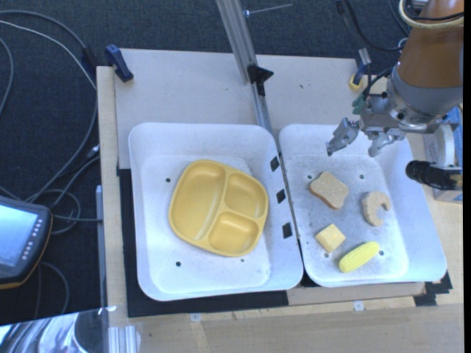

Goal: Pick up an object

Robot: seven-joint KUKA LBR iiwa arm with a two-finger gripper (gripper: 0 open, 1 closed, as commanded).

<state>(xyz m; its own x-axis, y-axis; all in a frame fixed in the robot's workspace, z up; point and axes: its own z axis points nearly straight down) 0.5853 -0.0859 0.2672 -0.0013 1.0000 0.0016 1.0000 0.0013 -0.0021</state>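
Note:
In the right bin lie a slice of toast, a bitten cookie-shaped piece, a yellow cheese cube and a corn cob. My gripper hangs over the bin's far end, above and behind the toast, open, with nothing between its two fingers. A yellow compartment plate rests in the left bin.
A slanted metal pole crosses the bench behind the bins, ending at the divider between them. Blue clamps sit at the bench's far corners. Cables and a tablet lie on the floor at left.

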